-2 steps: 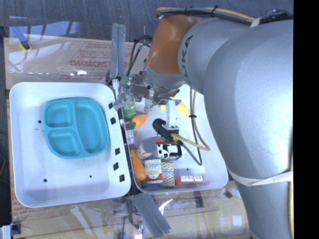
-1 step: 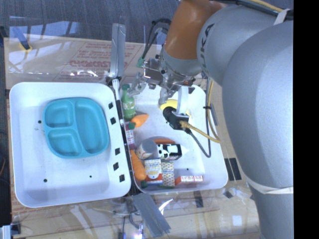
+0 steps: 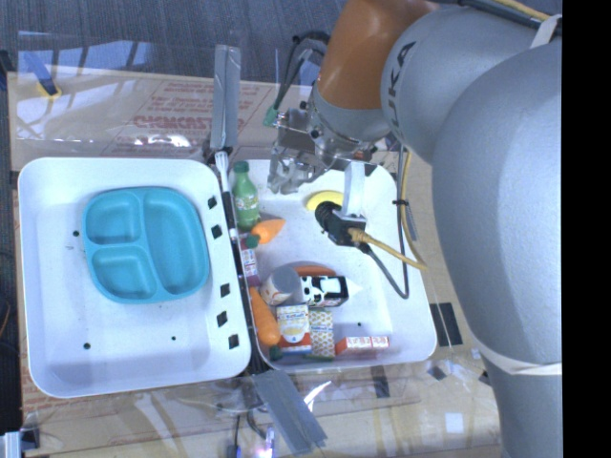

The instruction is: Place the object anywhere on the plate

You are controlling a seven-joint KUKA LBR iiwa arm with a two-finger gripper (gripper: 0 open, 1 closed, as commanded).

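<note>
A light blue divided plate point(image 3: 145, 243) lies in the left white bin point(image 3: 57, 351) with nothing on it. My gripper point(image 3: 286, 175) hangs over the far end of the right bin point(image 3: 406, 327), just right of a green bottle point(image 3: 245, 197). An orange carrot point(image 3: 268, 229) lies below the gripper, and a yellow object point(image 3: 323, 199) shows partly to its right. I see nothing between the gripper and these things that looks held.
The near half of the right bin holds a grey can point(image 3: 284, 282), a black-and-white patterned pack point(image 3: 323, 288), a second carrot point(image 3: 266, 322) and small boxes point(image 3: 307, 329). A divider with black clips point(image 3: 227, 256) separates the bins. The arm covers the right bin's far right side.
</note>
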